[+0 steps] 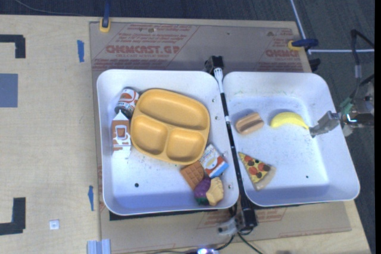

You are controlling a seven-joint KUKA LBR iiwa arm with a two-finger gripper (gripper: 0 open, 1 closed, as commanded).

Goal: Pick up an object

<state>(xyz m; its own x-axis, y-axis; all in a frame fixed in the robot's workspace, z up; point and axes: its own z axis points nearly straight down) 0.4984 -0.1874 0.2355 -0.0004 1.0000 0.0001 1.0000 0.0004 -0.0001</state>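
In the right bin [333, 187] lie a hot dog [249, 123], a yellow banana [289, 121] and a pizza slice [257, 168]. My gripper [324, 124] reaches in over this bin's right rim, low and just right of the banana's tip, with nothing seen in it. The left bin [113, 187] holds a large yellow divided plate [169, 125], a small can [125, 102], a white and orange carton [121, 135], a waffle [192, 174], purple grapes [202, 188], a small packet [213, 161] and a yellow toy piece [216, 190].
The bins sit on a cardboard sheet [178, 44] held by clamps [106, 22] at the back. A black divider clamp [214, 63] stands between the bins. Cables [238, 229] run at the front. The right bin's front right floor is bare.
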